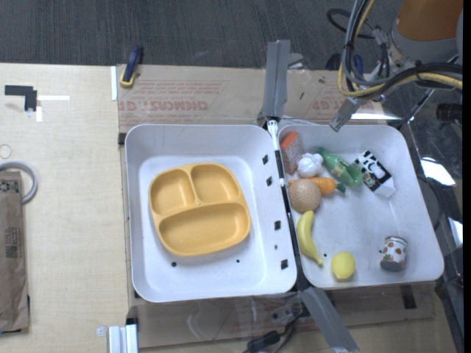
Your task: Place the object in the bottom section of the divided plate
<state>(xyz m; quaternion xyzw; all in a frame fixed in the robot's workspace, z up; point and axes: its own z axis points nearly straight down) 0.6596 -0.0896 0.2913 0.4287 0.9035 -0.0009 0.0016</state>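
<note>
A yellow divided plate (197,209) lies in the left bin (140,168), with two small sections at the top and one wide section at the bottom; nothing lies on it. The right bin (412,175) holds several items: a banana (307,237), a lemon (342,265), a round tan potato-like piece (304,195), a small carrot (327,185), a garlic bulb (309,165), a green bottle (341,168), a black-and-white carton (374,173) and a small patterned can (394,254). The arm's orange band (430,9) sits at the top right corner, above the right bin's far edge.
A grey divider clamp (276,79) stands between the bins at the back. A blue-and-yellow tool (132,66) lies on the cardboard behind the left bin. Cables (368,57) hang near the right bin's back edge. A brown bag (11,256) lies at far left.
</note>
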